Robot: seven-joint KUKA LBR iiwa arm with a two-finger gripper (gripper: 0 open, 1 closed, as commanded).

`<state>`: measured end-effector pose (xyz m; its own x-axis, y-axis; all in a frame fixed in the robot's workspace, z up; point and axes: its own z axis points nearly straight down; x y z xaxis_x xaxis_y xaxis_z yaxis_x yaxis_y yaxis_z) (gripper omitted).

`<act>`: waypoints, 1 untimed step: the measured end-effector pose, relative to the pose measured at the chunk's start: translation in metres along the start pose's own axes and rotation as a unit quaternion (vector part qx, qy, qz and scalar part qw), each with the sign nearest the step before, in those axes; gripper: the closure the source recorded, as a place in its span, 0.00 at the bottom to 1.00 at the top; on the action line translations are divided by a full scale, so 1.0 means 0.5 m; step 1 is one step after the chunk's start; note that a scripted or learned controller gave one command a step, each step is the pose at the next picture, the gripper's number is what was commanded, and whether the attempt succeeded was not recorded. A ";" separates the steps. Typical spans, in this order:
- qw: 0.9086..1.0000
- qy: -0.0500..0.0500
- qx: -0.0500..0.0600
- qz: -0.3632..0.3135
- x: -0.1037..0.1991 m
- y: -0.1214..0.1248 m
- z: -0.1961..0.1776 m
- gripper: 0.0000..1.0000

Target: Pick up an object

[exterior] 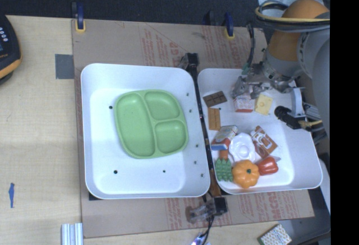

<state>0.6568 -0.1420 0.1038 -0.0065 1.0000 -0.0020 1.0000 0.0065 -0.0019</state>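
Jaws point(251, 86), state not discernible, sit low at twelve o'clock in your right bin point(300, 174) over a small red-and-white packet point(244, 103); judge it light, flat, crushable, best pinched across its short edges.

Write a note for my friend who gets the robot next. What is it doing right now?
Gripper: low over the far end of the right white bin, right by a small red-and-white packet and a pale yellow square block. I cannot tell whether it has anything.
Things: toy foods are piled at the near end, among them an orange pumpkin, a red pepper and a white round cup. The left white bin holds a green divided plate.
Done: no pick visible yet.
Left: grab one object and lift it.
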 end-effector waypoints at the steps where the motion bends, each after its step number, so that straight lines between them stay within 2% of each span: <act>1: 1.000 0.002 -0.004 -0.002 0.139 -0.050 -0.190 1.00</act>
